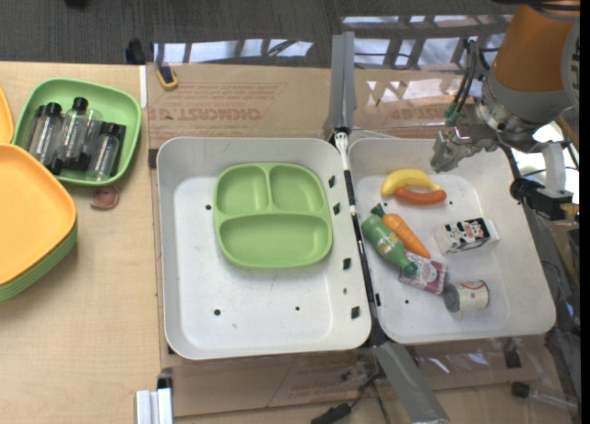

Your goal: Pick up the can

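Note:
The can [468, 297] is a small pale cylinder with a grey end. It lies on its side near the front of the right bin [525, 256], just right of a pink pouch [424, 274]. My gripper [449, 154] hangs over the far part of that bin, just beyond a yellow banana [406, 179] and well away from the can. Nothing shows between its tips.
In the right bin also lie a red sausage [421, 196], a carrot [406, 232], a green bottle [382, 237] and a small milk carton [466, 234]. The left bin [184, 302] holds a green divided plate [273, 213]. Orange plates and a green tray of bottles sit at the far left.

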You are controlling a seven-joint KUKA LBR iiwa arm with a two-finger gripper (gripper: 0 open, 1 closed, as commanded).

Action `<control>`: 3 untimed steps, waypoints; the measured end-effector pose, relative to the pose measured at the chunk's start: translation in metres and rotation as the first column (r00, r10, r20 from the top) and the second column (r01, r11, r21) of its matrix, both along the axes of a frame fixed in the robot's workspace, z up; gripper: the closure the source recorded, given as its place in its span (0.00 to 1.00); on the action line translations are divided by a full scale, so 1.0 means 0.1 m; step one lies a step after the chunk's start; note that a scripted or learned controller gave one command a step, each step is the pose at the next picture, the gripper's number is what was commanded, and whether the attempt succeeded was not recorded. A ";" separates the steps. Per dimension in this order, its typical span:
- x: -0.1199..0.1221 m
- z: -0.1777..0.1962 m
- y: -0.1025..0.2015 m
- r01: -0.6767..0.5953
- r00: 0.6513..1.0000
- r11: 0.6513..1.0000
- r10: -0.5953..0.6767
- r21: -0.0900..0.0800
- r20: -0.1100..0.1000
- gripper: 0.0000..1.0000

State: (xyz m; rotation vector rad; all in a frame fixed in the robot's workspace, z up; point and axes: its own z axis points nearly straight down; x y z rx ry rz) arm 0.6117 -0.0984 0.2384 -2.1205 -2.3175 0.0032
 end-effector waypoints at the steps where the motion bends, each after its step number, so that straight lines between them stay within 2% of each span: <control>1: 0.47 -0.10 0.20 0.010 1.000 1.000 -0.010 -0.001 0.000 1.00; 2: 0.39 -0.59 -0.82 -0.210 0.978 0.978 0.210 0.000 0.001 1.00; 3: 0.22 -0.55 -0.29 -0.352 0.936 0.936 0.352 0.001 0.002 1.00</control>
